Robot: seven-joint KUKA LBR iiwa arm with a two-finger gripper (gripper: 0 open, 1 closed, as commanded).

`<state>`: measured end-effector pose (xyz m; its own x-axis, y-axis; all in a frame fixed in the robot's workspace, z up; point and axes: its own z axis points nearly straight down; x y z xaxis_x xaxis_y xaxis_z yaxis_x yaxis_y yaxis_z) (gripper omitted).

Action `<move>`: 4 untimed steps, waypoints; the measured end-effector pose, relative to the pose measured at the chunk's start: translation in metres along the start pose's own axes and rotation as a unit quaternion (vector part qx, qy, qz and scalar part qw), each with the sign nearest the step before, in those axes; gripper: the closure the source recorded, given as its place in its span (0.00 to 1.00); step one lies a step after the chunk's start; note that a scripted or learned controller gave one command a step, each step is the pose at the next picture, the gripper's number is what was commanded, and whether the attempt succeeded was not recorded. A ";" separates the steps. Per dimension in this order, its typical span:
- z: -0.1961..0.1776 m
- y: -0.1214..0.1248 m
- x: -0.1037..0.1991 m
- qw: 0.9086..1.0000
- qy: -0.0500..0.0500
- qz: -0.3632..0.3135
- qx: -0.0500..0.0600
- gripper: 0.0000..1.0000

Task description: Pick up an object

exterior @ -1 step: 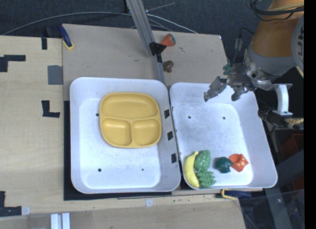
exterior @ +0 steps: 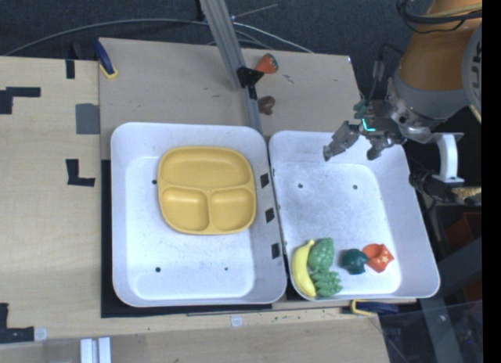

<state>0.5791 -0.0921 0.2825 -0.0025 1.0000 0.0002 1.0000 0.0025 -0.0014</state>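
The end effector (exterior: 359, 144) hangs at the upper right of the frame, over the top edge of the right bin (exterior: 352, 197), its two fingers spread apart with nothing between them. At the lower end of that bin lie a banana (exterior: 301, 270), two green vegetables (exterior: 322, 264), a dark green piece (exterior: 354, 260) and a red-orange piece (exterior: 379, 256), clustered close together and well apart from the fingers. The left bin (exterior: 133, 221) holds a yellow divided plate (exterior: 207, 188). Both bins sit on the bench (exterior: 172, 80).
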 end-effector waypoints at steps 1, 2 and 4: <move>0.056 -0.003 0.010 1.000 0.000 0.001 0.002 0.00; 0.103 -0.005 0.002 1.000 0.000 0.001 0.003 0.00; 0.150 0.000 -0.002 1.000 0.000 0.000 0.001 1.00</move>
<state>0.5789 -0.0945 0.1321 -0.0029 1.0000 0.0008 1.0000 0.0029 -0.0037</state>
